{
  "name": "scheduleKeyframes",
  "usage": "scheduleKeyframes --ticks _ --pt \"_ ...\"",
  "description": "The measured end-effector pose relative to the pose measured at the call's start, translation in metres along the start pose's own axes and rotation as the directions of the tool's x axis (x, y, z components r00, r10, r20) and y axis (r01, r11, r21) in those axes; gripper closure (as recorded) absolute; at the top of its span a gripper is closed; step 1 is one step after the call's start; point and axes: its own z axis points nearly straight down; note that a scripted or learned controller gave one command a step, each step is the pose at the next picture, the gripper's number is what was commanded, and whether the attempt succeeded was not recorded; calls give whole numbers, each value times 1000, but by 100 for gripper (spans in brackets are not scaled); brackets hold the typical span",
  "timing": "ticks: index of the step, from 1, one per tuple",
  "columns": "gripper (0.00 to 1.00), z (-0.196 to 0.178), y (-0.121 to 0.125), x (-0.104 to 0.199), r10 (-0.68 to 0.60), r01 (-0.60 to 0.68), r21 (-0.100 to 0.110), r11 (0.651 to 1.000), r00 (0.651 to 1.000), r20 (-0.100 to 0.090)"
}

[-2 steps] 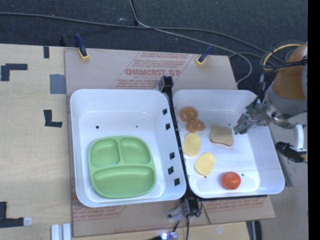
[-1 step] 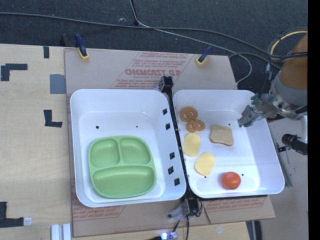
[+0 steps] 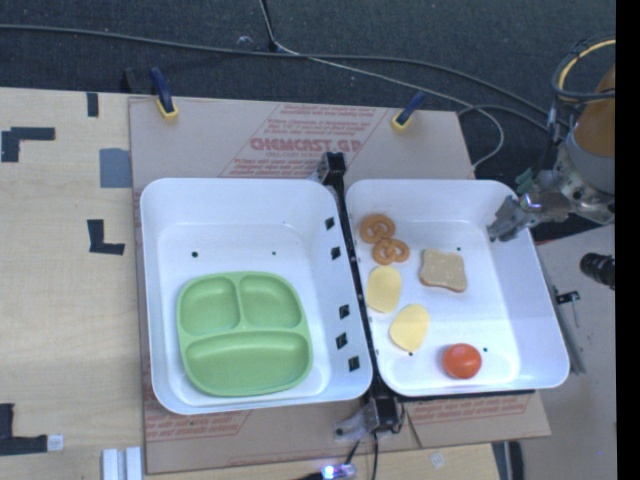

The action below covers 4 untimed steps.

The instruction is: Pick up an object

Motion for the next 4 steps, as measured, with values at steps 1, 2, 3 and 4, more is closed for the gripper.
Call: scheduleKeyframes --ticks 1,2,3,4 --pt "100 -7 -4 54 -4 4 3 1000 1000 -2" --pt "100 -7 -17 116 -4 4 5 1000 1000 -2" --pt "100 9 -24 169 -5 5 6 1000 1000 -3" --pt "100 9 -27 215 -5 5 5 1000 1000 -3"
